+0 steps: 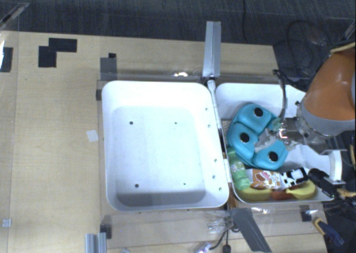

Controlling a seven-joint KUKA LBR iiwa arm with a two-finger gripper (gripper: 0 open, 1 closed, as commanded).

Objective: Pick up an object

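Note:
A large teal plastic object (253, 135) with rounded lobes and dark holes lies in the right bin (245, 95). My gripper (276, 133) is down among its lobes on the right side, touching or very close to it. Below it lie a green bottle-like item (239, 173), a colourful printed packet (268, 179), a black and white item (293, 177) and a yellow object (283, 193) along the bin's near wall. The arm's orange band (334, 88) and grey wrist (320, 132) cover the bin's right part.
The left bin (156, 140) is to the left, parted from the right one by a metal divider rail (212, 51). Dark cables (297, 51) run behind the right bin. The wooden bench (50, 135) spreads to the left.

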